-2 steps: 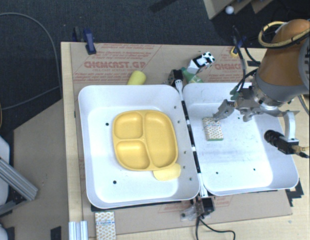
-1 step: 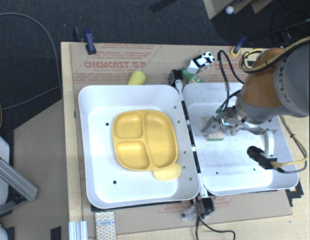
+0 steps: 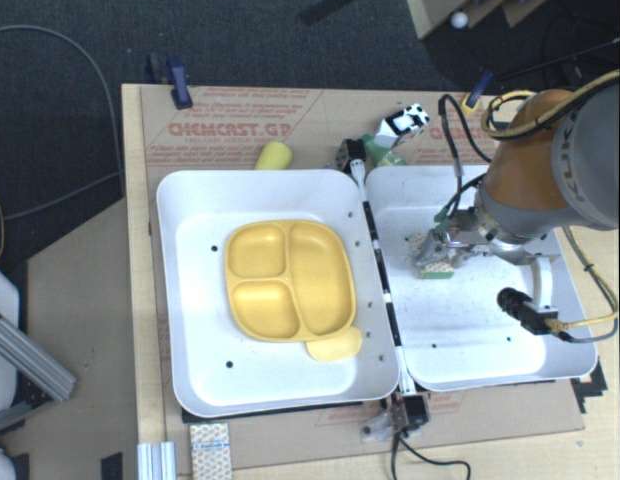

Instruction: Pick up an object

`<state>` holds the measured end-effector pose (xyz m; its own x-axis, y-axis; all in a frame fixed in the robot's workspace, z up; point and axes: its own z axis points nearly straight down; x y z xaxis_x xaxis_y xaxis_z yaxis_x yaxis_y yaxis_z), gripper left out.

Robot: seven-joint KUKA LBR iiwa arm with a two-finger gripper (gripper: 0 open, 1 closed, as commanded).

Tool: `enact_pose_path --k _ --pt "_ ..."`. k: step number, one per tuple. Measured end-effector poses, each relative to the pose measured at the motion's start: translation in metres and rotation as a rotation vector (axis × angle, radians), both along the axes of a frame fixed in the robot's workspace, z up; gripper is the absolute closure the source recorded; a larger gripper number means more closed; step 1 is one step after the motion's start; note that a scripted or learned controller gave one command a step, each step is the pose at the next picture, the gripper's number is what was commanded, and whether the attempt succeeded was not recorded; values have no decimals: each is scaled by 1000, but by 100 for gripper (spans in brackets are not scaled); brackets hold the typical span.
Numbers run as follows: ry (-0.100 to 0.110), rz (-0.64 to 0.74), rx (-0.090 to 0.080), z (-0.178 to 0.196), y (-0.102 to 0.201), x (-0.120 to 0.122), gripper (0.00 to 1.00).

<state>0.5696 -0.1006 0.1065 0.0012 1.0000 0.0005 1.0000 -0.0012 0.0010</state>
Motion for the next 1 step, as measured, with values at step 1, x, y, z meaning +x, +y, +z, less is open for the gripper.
enact_pose_path --k 1 --pt "-2 4 2 108 101 7 100"
